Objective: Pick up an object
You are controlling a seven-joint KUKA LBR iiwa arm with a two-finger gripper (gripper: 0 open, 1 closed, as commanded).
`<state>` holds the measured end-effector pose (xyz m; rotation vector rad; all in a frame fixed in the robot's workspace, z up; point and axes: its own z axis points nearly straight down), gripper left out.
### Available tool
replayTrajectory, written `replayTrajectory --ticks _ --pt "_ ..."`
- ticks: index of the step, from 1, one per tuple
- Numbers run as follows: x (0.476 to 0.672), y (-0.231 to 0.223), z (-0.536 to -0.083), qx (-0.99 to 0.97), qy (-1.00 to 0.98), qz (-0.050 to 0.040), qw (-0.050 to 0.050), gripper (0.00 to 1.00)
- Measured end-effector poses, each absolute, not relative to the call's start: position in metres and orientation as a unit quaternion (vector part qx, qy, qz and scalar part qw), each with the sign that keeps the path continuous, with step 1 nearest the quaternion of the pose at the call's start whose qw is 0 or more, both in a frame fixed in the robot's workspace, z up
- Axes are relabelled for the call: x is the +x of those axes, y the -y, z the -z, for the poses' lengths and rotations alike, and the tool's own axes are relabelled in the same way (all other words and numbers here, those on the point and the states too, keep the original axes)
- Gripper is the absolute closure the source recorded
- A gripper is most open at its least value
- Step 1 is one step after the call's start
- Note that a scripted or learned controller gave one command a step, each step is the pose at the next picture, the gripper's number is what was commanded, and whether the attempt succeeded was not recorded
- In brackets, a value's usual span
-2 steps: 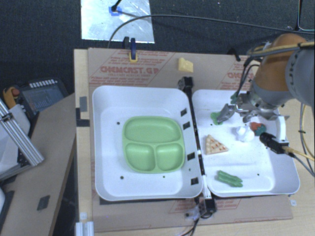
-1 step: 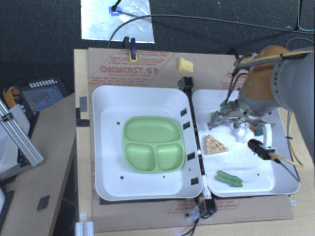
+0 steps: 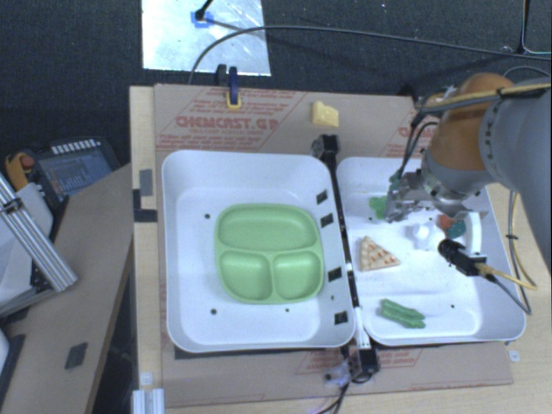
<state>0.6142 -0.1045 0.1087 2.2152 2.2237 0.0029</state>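
The gripper [image 3: 402,203] is low in the right bin [image 3: 461,317], beside a small green item [image 3: 378,203]; whether its fingers are spread or closed on anything cannot be told. A pizza slice toy [image 3: 377,254] and a green pod, perhaps a pea pod [image 3: 403,313], lie nearer the camera. The left bin [image 3: 185,231] holds a green divided plate [image 3: 267,253].

Evenly lit overhead view, bright and soft, with faint shadows. The two white bins [image 3: 259,166] look slightly washed out, and a foil sheet [image 3: 203,24] at the top glares (patchy reflections). Sharpness is modest; small objects appear soft and grainy
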Motion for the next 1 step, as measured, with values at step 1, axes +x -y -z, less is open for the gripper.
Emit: replayTrajectory --ticks 1 --pt "0.6177 0.1099 -0.1723 0.706 -0.708 -0.0021 0.003 1.00"
